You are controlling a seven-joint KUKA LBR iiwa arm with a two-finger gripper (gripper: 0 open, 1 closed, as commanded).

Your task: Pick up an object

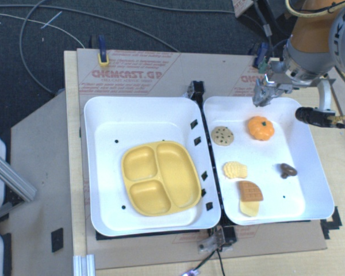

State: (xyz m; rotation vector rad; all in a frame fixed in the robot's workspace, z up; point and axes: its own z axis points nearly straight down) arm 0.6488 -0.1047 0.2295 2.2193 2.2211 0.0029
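Gripper [263,98] is seen above the right bin's [310,154] far edge, jaw state untellable; the orange [261,127] could be nudged away if descent is misaligned.

The two shallow white bins, left [98,154] and right [310,171], look like smooth, slightly glossy moulded plastic, and the yellow three-compartment plate [160,178] in the left one has a duller, satin plastic finish. The bench [161,73] beneath them looks like a pale matt board with red print, and beyond it lies dark, rough-textured carpet flooring [29,50]. The small round orange fruit [260,127] looks smooth with a faint sheen, and the metal hand [263,94] is grey and shiny.
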